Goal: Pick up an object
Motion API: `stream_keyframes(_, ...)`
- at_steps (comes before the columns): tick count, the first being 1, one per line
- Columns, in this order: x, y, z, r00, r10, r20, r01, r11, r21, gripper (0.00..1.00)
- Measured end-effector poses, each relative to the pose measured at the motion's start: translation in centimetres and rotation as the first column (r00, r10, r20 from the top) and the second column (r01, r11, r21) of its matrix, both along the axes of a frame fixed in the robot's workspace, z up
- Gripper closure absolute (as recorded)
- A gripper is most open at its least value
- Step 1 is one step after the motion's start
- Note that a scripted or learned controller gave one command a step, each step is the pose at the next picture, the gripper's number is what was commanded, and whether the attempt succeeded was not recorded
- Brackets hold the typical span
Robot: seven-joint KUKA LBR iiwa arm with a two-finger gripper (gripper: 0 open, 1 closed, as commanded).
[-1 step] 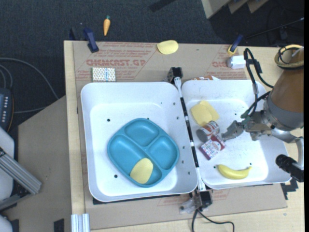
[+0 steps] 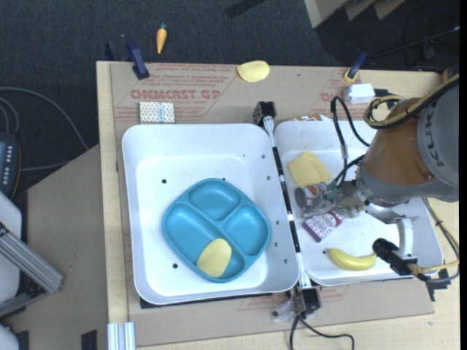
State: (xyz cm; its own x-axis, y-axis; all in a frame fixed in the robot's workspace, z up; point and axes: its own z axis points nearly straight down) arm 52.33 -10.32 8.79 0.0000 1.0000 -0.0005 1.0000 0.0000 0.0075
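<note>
The hand (image 2: 321, 199) is down inside the right bin (image 2: 430, 248), at its left half, reached in from the right on the grey arm with its orange band (image 2: 394, 159). From where I stand I cannot tell whether it is parted or closed, nor whether anything sits in it; the metal at its tip blurs into the clutter beneath. Directly under and around it lies a small packet with red print (image 2: 321, 226), seemingly touching or just below the tip, and I take that to be the likeliest target. A pale yellow rounded piece (image 2: 308, 168) lies just beyond it toward the far wall. To do this step well, I would judge the hand should settle squarely over one thing only, since the packet lies flat and could slide or be pinched at a corner, and the yellow piece nearby could be nudged. A slow, straight lift would show whether the grip is real. A banana (image 2: 352, 259) lies nearer the front wall, apart from the hand. In the left bin (image 2: 139, 195) rests a blue divided tray (image 2: 241, 228), and in its front compartment lies a yellow piece (image 2: 214, 258). Outside the bins, on the surface (image 2: 190, 93), lies another yellow lump (image 2: 253, 71) near the far edge, and a small patterned packet (image 2: 157, 111).
</note>
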Motion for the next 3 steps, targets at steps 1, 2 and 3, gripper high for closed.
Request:
stream_keyframes(1,3.7,1.1,-0.3,1.000,0.000,-0.006,0.000,1.000,0.000,0.00)
stream_keyframes(2,1.5,0.8,-0.4,1.000,-0.001,-0.010,0.001,1.000,0.001,0.00)
stream_keyframes(3,1.5,0.9,0.6,1.000,-0.001,-0.009,0.001,1.000,0.001,1.00)
